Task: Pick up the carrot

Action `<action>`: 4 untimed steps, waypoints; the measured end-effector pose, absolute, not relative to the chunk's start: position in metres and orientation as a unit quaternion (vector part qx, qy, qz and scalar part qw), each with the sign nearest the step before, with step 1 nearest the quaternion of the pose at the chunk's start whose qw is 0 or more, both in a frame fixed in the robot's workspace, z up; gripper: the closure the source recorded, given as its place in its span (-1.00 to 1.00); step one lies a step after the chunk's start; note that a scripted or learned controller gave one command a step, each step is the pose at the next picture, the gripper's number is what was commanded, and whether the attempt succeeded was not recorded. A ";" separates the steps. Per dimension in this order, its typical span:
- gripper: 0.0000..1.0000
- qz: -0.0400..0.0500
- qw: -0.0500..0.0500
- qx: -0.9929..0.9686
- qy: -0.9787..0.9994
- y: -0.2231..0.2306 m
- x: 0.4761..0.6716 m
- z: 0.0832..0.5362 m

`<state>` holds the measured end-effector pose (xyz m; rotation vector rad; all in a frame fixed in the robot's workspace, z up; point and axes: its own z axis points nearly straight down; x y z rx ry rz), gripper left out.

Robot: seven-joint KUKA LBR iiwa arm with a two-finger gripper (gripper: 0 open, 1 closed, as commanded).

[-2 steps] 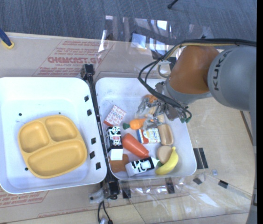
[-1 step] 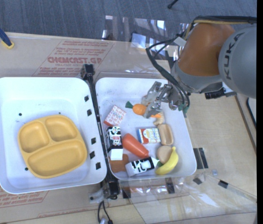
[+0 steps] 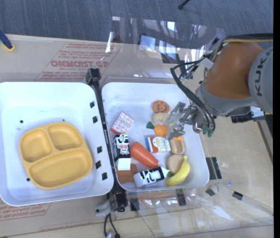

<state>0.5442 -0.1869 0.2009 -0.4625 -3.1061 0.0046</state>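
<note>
Two shallow white plastic bins sit side by side on the bench. The left bin [image 3: 1,133] holds a yellow three-compartment plastic plate [image 3: 55,155], its sections bare. The right bin [image 3: 125,95] holds a heap of toy food: the orange plastic carrot [image 3: 143,154] lies slanted near the middle, just beside a small black-and-white printed carton [image 3: 122,146] on its left and a red-and-white packet [image 3: 160,144] on its right. A yellow toy banana [image 3: 179,172] curves along the lower right corner, next to a black-and-white labelled box [image 3: 150,176]. A pink checked packet [image 3: 123,122] lies higher up, and a brown pretzel-shaped piece [image 3: 160,106] sits near the top. The metal two-finger gripper [image 3: 176,129] hangs over the right part of this bin, above a small round orange fruit [image 3: 161,130]; its fingers look slightly apart with nothing between them. Red print on the cardboard behind the bins reads "CHEMCAST"; the writing on the cartons is too small to read.
</note>
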 end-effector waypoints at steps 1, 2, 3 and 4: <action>1.00 0.005 -0.009 0.138 -0.990 -0.191 0.514 0.106; 1.00 -0.001 -0.003 0.088 -0.996 -0.109 0.514 0.146; -1.00 0.000 -0.001 0.086 -0.996 -0.112 0.512 0.145; -1.00 0.007 -0.023 0.042 -0.999 -0.104 0.509 0.109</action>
